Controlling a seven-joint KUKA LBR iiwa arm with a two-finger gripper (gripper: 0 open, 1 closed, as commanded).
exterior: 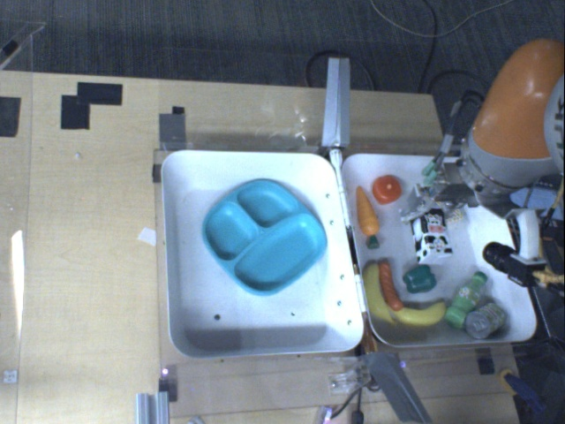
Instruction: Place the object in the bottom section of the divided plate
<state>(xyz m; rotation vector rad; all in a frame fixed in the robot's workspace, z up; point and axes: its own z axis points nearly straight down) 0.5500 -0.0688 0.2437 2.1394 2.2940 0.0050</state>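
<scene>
Milk carton (433, 236), a small black-and-white toy, lay in the right bin (494, 170) directly under the pincer (432, 203), which hung at its upper end. Whether the fingers were apart or closed on the carton could not be told from the slanted overhead view, since the wrist hardware hid them. That position suggested the carton was the chosen object, though nothing showed it lifted.

Around it the bin held a scatter of toy food: a tomato (386, 188) near the top, a carrot (366, 213) along the left wall, a banana (402, 306) curving along the bottom with a small sausage (390, 288) resting against it, a dark green pepper-like piece (420, 278), a green bottle (467, 298) and a grey can (485, 321) at the lower right. The carton stood apart from these, which probably made it the easier pick.

The blue divided plate (265, 234) sat in the middle of the left bin (190, 263), turned at an angle, so its large bottom section (281, 256) faced the lower right, with two smaller sections above it. All three looked bare.

Both bins rested on a pale wooden worktop (79, 237) marked with black squares, metal brackets at their edges. Beyond it lay dark carpet with a loose cable (433, 20).
</scene>
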